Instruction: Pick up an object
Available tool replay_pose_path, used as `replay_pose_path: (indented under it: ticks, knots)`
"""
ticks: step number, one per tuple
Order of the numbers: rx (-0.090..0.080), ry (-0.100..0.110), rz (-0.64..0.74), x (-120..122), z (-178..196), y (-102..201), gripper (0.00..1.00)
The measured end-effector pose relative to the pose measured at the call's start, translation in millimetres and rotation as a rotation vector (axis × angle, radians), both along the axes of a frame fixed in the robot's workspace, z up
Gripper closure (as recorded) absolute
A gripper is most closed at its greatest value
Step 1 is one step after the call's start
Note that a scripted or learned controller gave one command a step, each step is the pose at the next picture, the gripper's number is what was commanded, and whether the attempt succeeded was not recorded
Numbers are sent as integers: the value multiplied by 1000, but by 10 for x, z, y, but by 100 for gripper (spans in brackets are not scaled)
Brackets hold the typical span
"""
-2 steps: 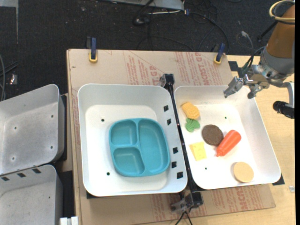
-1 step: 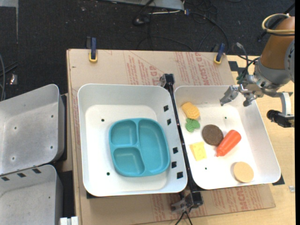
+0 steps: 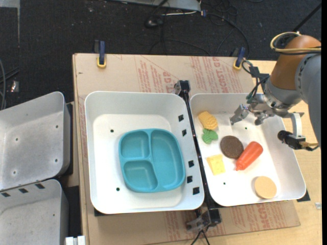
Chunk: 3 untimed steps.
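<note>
Six toy food pieces lie in the right bin point(image 3: 292, 152), all loose on its floor. Landmark: the dark brown round cookie point(image 3: 232, 146), roughly mid-bin. Up-left of the cookie sits a yellow ridged piece point(image 3: 208, 120), and just below that, left of the cookie, a small green piece point(image 3: 209, 136) touching or nearly touching the yellow one. Right of the cookie, touching its edge, an orange-red carrot point(image 3: 249, 155) lies tilted, its thick end up-right. Below-left of the cookie is a yellow cheese wedge point(image 3: 215, 164). Below-right of the cookie, past the carrot, a tan round disc point(image 3: 265, 187) lies near the bin's front corner.

Gripper point(image 3: 251, 114) is up-right of the cookie, over the bin's back part, fingers spread apart and pointing down-left, nothing between them. Cookie and carrot are the nearest pieces, both apart from the fingertips; the yellow ridged piece is left of the gripper, also apart.

Well left of the cookie, the left bin point(image 3: 97, 111) holds a teal three-compartment plate point(image 3: 151, 160), lying flat.
</note>
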<state>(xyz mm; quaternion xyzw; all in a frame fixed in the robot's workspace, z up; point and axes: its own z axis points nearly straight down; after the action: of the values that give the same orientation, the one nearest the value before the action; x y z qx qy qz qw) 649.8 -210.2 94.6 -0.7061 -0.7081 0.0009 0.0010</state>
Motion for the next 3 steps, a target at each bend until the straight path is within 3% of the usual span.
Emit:
replay_pose_path:
  ticks: [1,2,3]
  knots:
    - [-1,-4,0,6,-18,5,0]
    - [-3,-6,2,15,91,7,100]
    - [-2,-8,0,13,531,52,100]
